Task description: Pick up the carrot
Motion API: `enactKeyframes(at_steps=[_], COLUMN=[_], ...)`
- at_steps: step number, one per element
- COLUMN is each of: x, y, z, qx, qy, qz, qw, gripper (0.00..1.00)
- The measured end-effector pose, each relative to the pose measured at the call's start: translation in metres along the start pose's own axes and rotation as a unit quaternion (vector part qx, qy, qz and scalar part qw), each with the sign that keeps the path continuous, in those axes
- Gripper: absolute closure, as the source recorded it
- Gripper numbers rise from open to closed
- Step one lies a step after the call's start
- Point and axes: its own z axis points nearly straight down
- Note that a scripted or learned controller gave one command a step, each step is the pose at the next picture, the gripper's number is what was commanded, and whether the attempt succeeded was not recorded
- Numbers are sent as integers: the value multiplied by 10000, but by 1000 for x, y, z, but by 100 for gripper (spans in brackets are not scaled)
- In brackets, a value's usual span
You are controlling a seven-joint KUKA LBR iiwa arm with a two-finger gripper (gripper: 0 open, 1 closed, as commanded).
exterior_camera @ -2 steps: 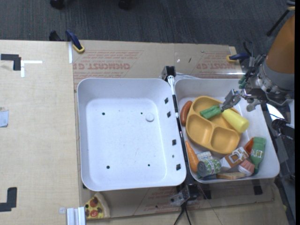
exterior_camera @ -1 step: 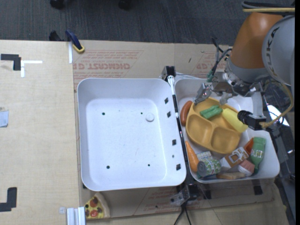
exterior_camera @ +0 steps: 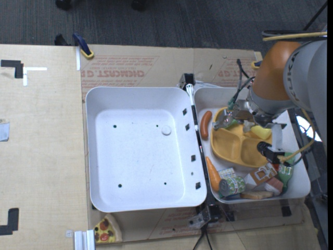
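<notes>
Two white bins side by side, grey arm point(exterior_camera: 307, 72) reaching in from the right over the right bin point(exterior_camera: 299, 189).

Hung low above the right bin's upper middle, with orange band point(exterior_camera: 273, 69) topmost and gripper point(exterior_camera: 231, 116) pointed down over the yellow divided plate point(exterior_camera: 237, 145); cannot tell how the jaws stand, nothing seen between them. Set on brown cardboard point(exterior_camera: 135, 69) over a pale wooden bench point(exterior_camera: 39, 155), with dark carpet point(exterior_camera: 171, 14) beyond. Carrot point(exterior_camera: 212, 174) lying along the right bin's left wall, near the front, well apart from the gripper. Sausage point(exterior_camera: 206, 124) further back by the same wall. Small can point(exterior_camera: 232, 185), bottles and packets crowded at the front right. Left bin point(exterior_camera: 104, 100) holding one small pale disc point(exterior_camera: 166, 130). Pizza slice toy point(exterior_camera: 105, 231) on the cardboard in front of the left bin.
</notes>
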Motion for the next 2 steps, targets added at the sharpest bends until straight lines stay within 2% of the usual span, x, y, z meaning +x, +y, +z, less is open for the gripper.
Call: enactKeyframes(at_steps=[1,2], x=[-70,0], y=[1,-41], z=[13,13], qx=[23,21], qy=[-5,-14], qz=[-570,-139], qw=[9984,9999], gripper=[0,0])
